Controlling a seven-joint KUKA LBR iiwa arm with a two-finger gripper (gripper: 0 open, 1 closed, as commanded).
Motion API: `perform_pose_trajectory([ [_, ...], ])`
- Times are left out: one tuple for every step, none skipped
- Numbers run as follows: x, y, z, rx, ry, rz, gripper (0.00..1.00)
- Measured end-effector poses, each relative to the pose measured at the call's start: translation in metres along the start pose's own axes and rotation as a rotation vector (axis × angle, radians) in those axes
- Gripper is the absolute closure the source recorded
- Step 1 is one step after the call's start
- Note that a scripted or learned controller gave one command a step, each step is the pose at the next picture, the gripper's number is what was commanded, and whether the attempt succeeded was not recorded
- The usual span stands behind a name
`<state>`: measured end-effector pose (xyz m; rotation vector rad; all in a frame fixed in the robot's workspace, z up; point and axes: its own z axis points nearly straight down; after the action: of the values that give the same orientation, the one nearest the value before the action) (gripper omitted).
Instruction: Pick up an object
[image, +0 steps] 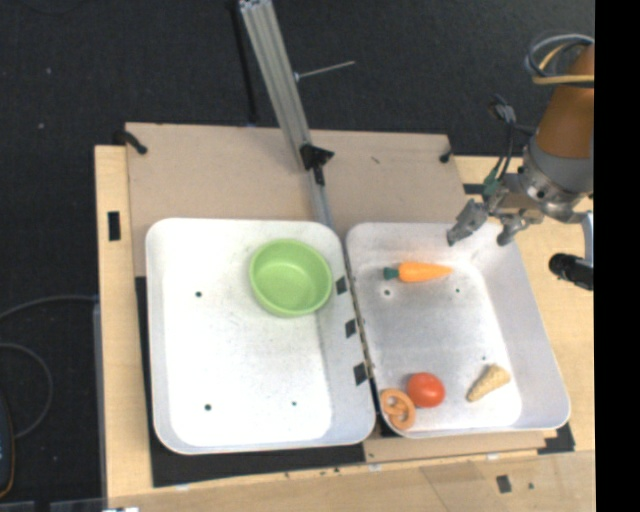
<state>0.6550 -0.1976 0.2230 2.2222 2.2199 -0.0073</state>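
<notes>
My gripper (487, 228) hangs over the far right corner of the right bin (530, 330), open, with nothing between its fingers. An orange carrot (422, 271) lies just below and left of it in that bin. Near the bin's front edge sit a red tomato (426, 389), an orange pretzel-like ring (397, 408) and a tan wedge (489, 382). A green bowl (290, 277) stands in the left bin (200, 400), near its far right side.
A grey metal pole (285, 100) slants down from the top to the gap between the bins. Brown board (220, 170) lies behind the bins. A black part (570, 268) juts in at the right edge.
</notes>
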Motion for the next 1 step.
perform_pose_trajectory([
  [-0.007,0.0067,0.0572,0.001,0.0,0.001,0.0],
])
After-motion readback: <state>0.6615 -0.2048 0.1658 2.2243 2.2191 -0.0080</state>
